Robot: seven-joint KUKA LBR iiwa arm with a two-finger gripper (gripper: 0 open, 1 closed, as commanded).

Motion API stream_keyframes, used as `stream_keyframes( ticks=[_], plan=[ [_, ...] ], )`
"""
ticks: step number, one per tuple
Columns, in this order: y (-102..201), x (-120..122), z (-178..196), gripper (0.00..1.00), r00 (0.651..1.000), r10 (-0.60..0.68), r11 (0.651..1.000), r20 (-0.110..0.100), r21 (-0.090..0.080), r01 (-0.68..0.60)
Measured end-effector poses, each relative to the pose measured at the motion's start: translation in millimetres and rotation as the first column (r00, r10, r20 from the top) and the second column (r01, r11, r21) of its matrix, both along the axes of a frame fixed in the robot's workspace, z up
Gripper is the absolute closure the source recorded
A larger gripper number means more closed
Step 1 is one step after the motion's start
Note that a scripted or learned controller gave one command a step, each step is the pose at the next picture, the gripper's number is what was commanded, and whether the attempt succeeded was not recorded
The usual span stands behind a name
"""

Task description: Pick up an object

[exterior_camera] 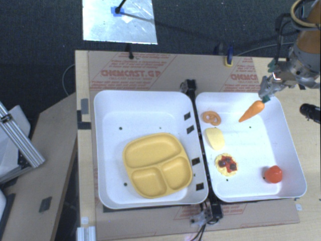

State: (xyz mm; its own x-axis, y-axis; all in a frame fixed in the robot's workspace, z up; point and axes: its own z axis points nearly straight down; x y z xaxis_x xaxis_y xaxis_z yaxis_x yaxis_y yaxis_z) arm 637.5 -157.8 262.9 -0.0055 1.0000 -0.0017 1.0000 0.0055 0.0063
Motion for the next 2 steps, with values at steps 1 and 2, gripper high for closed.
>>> stream_keyframes(
  ticks=[1, 2],
  plan=[
    [54, -10, 4, 1.00, 1.000, 0.005, 1.000, -0.005, 0.003, -0.004],
    [99, -29, 8, 1.00, 1.000, 0.003, 1.000, -0.005, 0.003, -0.003]
  ],
)
